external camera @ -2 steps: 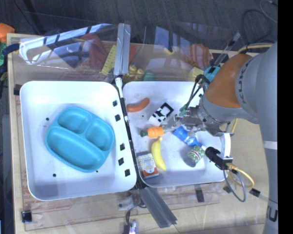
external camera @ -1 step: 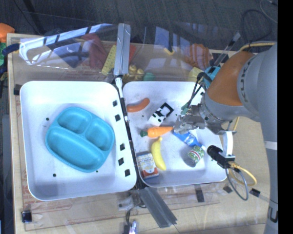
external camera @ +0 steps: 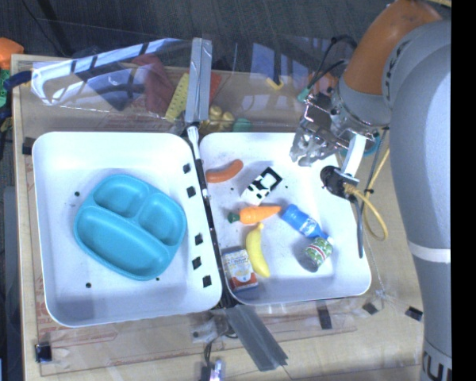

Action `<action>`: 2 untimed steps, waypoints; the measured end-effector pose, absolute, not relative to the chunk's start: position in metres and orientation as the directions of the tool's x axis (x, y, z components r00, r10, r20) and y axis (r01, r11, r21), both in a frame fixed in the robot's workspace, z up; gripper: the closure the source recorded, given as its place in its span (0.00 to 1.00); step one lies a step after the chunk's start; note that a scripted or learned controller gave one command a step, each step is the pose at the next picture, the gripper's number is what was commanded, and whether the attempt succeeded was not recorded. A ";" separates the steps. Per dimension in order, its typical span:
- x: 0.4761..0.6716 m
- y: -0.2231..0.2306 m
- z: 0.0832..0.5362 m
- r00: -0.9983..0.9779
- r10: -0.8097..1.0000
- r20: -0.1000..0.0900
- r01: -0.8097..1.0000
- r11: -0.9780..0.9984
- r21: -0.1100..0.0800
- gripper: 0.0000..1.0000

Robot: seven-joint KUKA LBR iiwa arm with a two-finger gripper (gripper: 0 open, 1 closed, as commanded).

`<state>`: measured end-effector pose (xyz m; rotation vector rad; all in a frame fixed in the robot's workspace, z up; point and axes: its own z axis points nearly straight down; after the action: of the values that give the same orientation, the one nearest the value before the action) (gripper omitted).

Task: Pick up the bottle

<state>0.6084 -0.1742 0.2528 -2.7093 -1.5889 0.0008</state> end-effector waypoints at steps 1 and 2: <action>0.608 -0.174 0.252 0.488 0.873 0.000 0.873 -0.488 -0.002 0.00; 0.569 -0.199 0.168 0.347 0.938 0.000 0.938 -0.347 -0.005 0.00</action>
<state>0.5688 -0.1990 0.1684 -2.5743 -1.7927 0.0043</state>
